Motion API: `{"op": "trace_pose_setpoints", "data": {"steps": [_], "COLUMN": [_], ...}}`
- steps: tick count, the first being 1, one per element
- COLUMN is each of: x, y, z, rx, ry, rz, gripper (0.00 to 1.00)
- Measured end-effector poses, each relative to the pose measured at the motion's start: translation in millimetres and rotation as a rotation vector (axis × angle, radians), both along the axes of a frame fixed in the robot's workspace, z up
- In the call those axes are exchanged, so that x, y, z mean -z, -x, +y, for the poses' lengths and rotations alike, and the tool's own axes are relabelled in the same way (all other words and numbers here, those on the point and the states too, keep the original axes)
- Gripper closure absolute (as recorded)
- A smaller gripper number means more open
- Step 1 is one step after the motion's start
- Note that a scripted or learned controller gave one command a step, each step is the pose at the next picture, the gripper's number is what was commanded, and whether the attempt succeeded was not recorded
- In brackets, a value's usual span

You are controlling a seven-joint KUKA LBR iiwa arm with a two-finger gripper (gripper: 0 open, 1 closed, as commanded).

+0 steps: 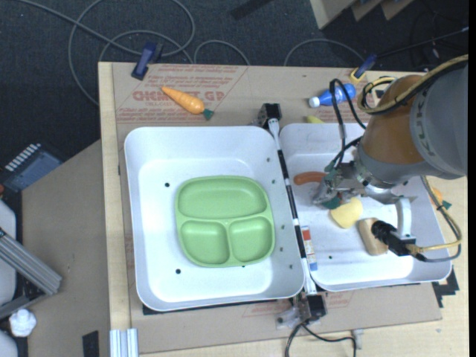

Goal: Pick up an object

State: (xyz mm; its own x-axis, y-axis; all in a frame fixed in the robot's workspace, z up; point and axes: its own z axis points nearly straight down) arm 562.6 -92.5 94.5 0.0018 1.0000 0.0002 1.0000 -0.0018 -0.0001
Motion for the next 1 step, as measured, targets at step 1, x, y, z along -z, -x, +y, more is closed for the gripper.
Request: {"op": "trace_pose_setpoints", "data": {"steps": [1], "x": [-98.6], "y": [15.7], "z": [73.7], "rx": [-0.003], "ry": [-0.001], "rz": [-0.001], "gripper": [1.00]}}
